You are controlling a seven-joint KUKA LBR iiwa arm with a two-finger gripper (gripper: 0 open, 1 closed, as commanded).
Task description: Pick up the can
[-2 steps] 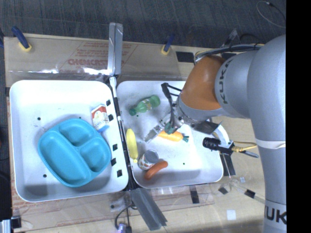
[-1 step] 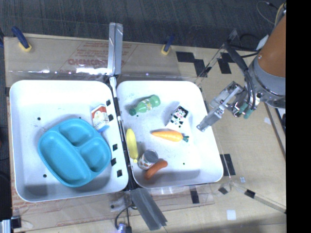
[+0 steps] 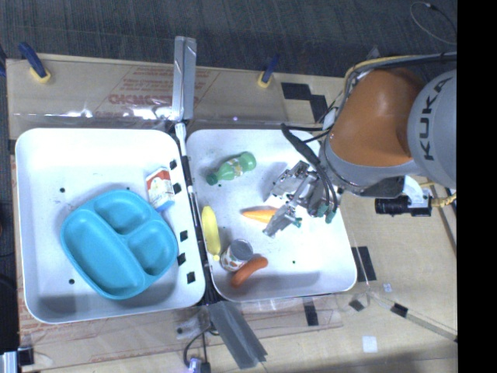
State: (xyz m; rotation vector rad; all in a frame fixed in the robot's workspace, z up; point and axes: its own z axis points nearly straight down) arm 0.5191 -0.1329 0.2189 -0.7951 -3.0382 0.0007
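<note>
bins: 2, white, side by side; left bin [image 3: 31,208], right bin [image 3: 330,263]
can: 1, can [image 3: 235,253] at lower left of right bin, near the divider, tilted with open top facing up-right; touching sausage, just below banana
arm: 1, grey with orange band, entering from right of frame, over upper right of right bin
gripper: 1, gripper [image 3: 281,213] at centre of right bin, pointing lower left; fingers look slightly spread, nothing seen between them; tips just beside carrot, apart from can
right bin items: 5 total — 1 can, 1 banana [image 3: 210,230] along left wall, 1 sausage [image 3: 248,270] at lower edge, 1 carrot [image 3: 258,214] at centre, 1 green bottle [image 3: 231,168] lying at upper centre
left bin items: 2 total — 1 blue tray [image 3: 118,243] with three compartments, centre of bin; 1 small carton [image 3: 160,188], red and white, touching upper right of tray
clamps: 2 blue, upper left of frame [image 3: 33,61] and top centre [image 3: 269,71]
</note>
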